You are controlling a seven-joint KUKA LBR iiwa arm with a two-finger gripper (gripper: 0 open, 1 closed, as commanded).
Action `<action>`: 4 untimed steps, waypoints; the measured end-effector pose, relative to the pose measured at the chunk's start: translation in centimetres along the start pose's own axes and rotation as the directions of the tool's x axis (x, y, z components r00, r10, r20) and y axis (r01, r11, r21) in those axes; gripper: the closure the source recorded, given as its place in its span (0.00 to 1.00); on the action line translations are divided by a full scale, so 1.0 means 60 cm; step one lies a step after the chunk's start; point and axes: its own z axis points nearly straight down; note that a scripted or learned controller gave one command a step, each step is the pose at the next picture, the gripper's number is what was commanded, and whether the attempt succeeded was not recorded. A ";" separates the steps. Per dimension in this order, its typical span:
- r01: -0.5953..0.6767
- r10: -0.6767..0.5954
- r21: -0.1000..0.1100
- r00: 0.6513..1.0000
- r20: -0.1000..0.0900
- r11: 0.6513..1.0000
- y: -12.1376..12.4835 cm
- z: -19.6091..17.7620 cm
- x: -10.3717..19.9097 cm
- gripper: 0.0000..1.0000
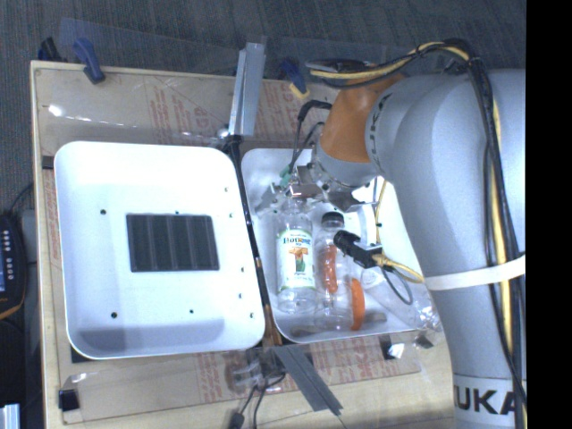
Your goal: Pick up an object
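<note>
My gripper reaches down into the far end of the right bin, below the orange band on the wrist. Just in front of it lies a clear plastic bottle with a white label, lengthwise in the bin. To the right of that lies a second clear bottle with orange contents and an orange cap. The gripper's tip is mixed in with the clear plastic at the first bottle's far end, and I cannot make out whether anything is in it.
The left bin holds a dark ribbed rectangle. A black connector on a yellow cable hangs over the right bin. Crumpled clear plastic lies in that bin's near right corner. The arm's grey body covers the bench's right side.
</note>
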 end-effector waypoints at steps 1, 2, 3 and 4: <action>0.135 -0.135 0.001 0.991 -0.002 0.991 -0.087 0.001 -0.041 0.00; 0.137 -0.137 0.000 0.991 0.000 0.991 -0.085 -0.019 -0.041 1.00; 0.324 -0.324 0.000 0.946 0.000 0.946 -0.009 -0.245 0.063 1.00; 0.448 -0.448 0.001 0.894 -0.001 0.894 -0.057 -0.316 0.132 1.00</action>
